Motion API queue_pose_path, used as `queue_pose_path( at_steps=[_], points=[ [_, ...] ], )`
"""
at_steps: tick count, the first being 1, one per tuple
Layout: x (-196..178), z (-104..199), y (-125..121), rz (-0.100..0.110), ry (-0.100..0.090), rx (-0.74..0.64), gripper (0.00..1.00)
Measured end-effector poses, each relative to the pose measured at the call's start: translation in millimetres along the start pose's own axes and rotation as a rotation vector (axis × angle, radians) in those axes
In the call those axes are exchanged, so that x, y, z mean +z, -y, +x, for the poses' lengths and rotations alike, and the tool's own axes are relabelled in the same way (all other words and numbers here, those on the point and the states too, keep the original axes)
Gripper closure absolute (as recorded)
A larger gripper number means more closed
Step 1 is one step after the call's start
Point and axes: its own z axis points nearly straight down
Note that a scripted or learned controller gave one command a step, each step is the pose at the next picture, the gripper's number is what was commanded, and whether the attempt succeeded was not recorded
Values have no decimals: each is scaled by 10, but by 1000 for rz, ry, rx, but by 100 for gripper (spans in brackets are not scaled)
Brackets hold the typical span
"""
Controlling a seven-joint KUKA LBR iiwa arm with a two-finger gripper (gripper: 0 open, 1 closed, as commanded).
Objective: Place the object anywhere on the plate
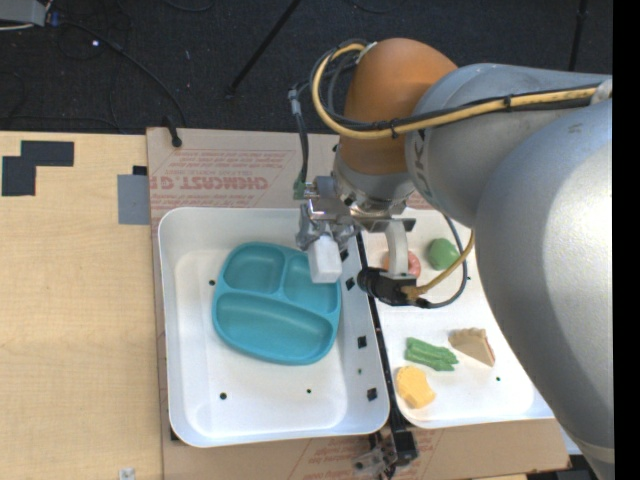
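Note:
A teal divided plate (268, 313) lies in the left white bin (190, 368). My gripper (323, 253) hangs over the plate's upper right rim, close to the wall between the two bins. A pale block shape shows at its lower end, and I cannot tell whether that is part of the gripper or a held thing. In the right bin (500, 398), a pink and red piece (408, 263) lies just right of the gripper, partly hidden by the wrist.
The right bin also holds a round green item (441, 253), a green pod-like piece (430, 353), a tan wedge (472, 346) and a yellow-orange lump (415, 386). The big grey arm covers the upper right of the scene.

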Motion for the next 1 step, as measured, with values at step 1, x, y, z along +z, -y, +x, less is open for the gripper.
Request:
queue_pose_path(
  at_steps=[1],
  points=[
    [-64, 455, -179, -1, 1, 2, 100]
  ],
)
